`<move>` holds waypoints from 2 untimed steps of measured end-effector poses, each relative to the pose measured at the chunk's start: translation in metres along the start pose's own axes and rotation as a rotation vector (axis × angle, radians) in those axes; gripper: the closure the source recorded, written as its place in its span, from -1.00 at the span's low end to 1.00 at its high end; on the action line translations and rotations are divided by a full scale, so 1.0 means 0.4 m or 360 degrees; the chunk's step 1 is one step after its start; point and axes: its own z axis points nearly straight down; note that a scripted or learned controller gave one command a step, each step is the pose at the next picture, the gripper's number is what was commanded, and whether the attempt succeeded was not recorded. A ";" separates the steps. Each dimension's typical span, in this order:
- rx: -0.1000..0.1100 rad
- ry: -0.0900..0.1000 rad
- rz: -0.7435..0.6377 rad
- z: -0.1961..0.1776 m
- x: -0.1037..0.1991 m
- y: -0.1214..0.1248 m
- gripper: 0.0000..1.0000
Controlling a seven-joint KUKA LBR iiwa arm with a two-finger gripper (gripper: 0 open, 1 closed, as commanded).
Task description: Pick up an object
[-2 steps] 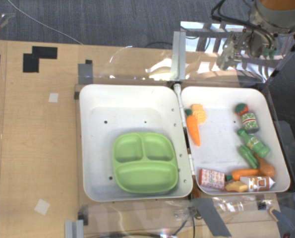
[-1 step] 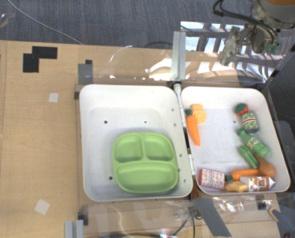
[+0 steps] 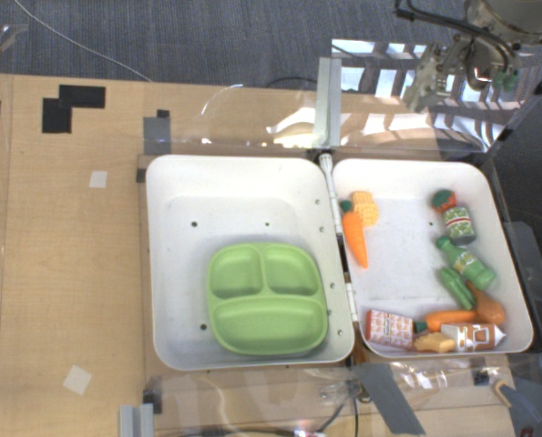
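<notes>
My gripper (image 3: 432,78) hangs high at the top right, beyond the far edge of the right bin (image 3: 407,271) and well above it, holding nothing that I can see. In that bin an orange carrot (image 3: 355,238) lies by the left wall with a yellow corn piece (image 3: 366,209) touching its top. Along the right wall stand a small can (image 3: 455,218) and a green bottle (image 3: 467,265). A red and white box (image 3: 391,328), a second carrot (image 3: 453,319) and a white bottle (image 3: 476,337) crowd the near edge.
The left bin (image 3: 184,208) holds a green divided plate (image 3: 266,297) toward its near side. A metal post (image 3: 324,107) rises at the far end of the divider between the bins. Shiny metal framing (image 3: 389,71) sits behind the right bin, under the gripper.
</notes>
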 end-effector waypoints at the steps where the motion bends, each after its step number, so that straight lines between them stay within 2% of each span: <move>1: -0.0001 -0.0020 -0.0003 -0.035 -0.006 0.002 1.00; 2: -0.0003 -0.0039 -0.0005 -0.071 -0.012 0.004 1.00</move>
